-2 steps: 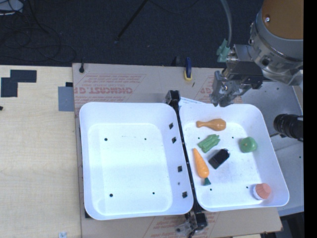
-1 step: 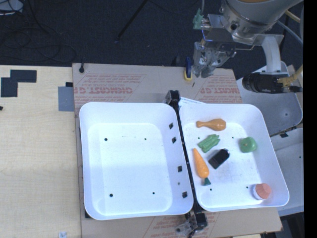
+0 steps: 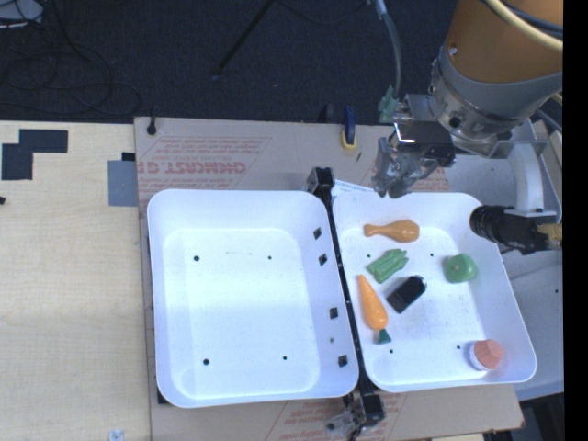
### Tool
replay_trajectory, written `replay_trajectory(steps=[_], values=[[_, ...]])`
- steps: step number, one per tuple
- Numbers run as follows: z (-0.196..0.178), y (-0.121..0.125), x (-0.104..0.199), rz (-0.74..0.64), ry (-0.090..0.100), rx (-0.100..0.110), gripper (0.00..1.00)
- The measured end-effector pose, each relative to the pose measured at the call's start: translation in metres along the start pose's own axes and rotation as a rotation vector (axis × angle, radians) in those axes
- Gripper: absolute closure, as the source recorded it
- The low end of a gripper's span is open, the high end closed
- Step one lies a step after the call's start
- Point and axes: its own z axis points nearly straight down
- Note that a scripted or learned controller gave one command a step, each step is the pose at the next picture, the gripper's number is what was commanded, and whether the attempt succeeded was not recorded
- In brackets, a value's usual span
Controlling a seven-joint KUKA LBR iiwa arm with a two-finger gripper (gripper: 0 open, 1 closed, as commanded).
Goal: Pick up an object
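Observation:
My gripper (image 3: pixel 397 184) hangs over the far rim of the right bin (image 3: pixel 514 320), above and a little left of an orange drumstick-shaped toy (image 3: pixel 393 231). Nothing shows between its fingers. Below the drumstick lie a green leafy piece (image 3: pixel 388 265), a black block (image 3: pixel 405 293) and an orange carrot (image 3: pixel 372 305) with a green tip. A green round piece (image 3: pixel 460 267) sits to the right. A pink and white round piece (image 3: pixel 486 354) rests in the near right corner.
The left bin (image 3: pixel 184 219) stands beside the right one, joined by a black divider with clips (image 3: pixel 338 283). A black cylinder (image 3: pixel 501 225) juts in at the right bin's far right edge. Cardboard lies under both bins.

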Motion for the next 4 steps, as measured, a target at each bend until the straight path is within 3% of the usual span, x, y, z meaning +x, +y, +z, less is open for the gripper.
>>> replay_trajectory(steps=[1, 2, 3, 4], values=[[-0.071, 0.023, 0.004, -0.005, 0.001, -0.012, 1.00], [-0.013, -0.055, -0.039, 0.001, 0.000, 0.002, 1.00], [0.114, -0.053, 0.022, -0.007, -0.001, 0.010, 1.00], [0.106, -0.052, 0.087, -0.009, 0.001, -0.005, 1.00]])
